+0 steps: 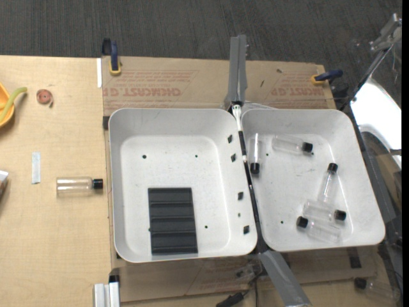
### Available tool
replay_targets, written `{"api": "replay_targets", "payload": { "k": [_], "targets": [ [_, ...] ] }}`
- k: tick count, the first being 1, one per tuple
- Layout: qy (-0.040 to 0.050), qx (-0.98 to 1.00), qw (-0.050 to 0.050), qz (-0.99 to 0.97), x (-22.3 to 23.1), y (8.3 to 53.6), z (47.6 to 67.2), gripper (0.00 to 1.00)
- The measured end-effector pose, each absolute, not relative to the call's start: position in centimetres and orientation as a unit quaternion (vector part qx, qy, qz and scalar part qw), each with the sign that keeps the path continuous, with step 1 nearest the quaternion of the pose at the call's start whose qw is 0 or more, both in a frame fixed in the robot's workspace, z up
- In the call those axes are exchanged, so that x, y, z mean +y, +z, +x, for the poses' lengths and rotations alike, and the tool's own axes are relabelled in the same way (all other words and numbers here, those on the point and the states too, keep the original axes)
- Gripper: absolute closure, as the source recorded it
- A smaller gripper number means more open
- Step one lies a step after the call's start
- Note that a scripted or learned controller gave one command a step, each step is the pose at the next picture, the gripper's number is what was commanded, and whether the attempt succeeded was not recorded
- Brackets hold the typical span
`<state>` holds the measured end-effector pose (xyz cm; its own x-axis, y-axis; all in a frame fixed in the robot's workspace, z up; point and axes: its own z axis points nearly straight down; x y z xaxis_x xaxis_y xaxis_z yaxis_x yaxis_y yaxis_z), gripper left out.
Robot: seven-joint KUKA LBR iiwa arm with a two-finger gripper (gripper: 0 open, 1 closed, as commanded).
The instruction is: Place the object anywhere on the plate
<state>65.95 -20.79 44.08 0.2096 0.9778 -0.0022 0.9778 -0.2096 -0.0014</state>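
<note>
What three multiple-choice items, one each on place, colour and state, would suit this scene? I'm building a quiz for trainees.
1. Where is the black ridged plate?
A. in the left bin
B. in the right bin
C. on the carpet

2. What colour are the clear vials' caps?
A. red
B. black
C. white

3. How does the lone vial on the bench rest?
A. upright
B. on its side
C. upside down

Answers: 1 A, the plate lies on the left bin's floor near its front wall. 2 B, each vial ends in a black cap. 3 B, the lone vial lies flat, cap towards the bins.
</note>
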Motion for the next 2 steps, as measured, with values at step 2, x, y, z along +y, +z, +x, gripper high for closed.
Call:
{"api": "replay_targets", "payload": {
  "k": [2],
  "targets": [
    [-0.0017, 0.562, 0.0, 0.827, -18.4, 39.9, 65.9, 0.0]
  ]
}}
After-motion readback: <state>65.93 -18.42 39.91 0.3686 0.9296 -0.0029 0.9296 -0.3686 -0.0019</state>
